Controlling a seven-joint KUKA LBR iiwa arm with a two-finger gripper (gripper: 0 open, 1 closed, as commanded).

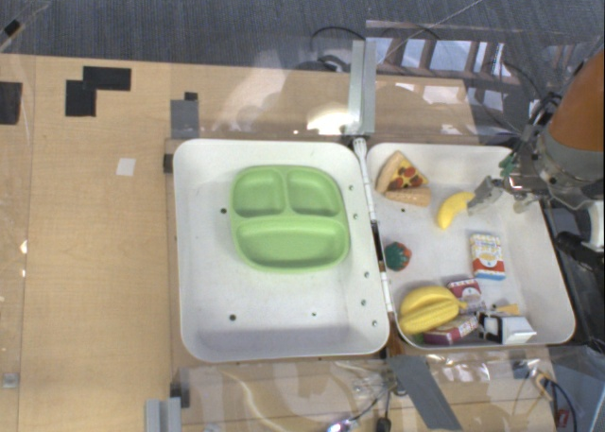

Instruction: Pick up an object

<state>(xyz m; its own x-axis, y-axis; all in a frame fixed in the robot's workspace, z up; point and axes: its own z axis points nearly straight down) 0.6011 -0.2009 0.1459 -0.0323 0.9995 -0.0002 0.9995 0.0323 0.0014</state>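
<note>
Broadly, the wooden bench (85, 232) carries two shallow white bins side by side. The left bin (203, 326) holds a green divided tray (288, 217), lying flat near its middle, with two small compartments toward the far side and one long compartment toward the near side.

The right bin (544, 260) holds the small objects. The arm (579, 118), grey with an orange band, reaches in over this bin's far right corner. Its gripper (496, 189) hangs low above the bin floor, just right of a single small banana (454, 209); whether it touches the banana I cannot tell. The fingers are too small and blurred here to say how far apart they stand, and nothing is clearly seen between them.

A banana bunch (427, 307) lies at the near left of the bin, resting against a dark red packet (454, 331). A pizza slice (404, 180) sits at the far left corner. A small white carton (487, 256) lies near the middle right. A strawberry (395, 254) rests beside the dividing wall. A little white box (515, 329) sits at the near edge.
</note>
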